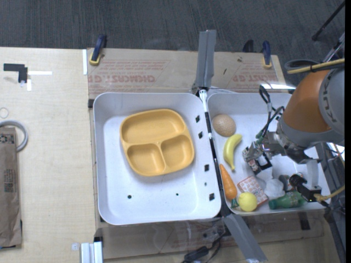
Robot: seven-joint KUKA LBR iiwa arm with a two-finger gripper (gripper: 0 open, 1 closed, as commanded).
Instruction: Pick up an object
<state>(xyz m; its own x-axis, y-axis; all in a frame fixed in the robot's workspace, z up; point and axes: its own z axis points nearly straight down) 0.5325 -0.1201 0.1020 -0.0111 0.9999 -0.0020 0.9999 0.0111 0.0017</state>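
Gripper [256,159]: low in the right bin [247,100] — finger state cannot be told
Banana [231,150]: just left of gripper
Carrot [228,182], lemon [248,201]: front edge
Plate [157,142]: left bin [109,190]

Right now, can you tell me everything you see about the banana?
The banana is yellow and smooth, probably a plastic toy. It lies flat in the right bin, near the bin's left wall, curved, with one tip pointing up toward the brown round ball and the other down toward the carrot. It looks whole and unmarked. The hand hovers just to its right, not touching it. Whether the banana touches the ball is hard to tell.
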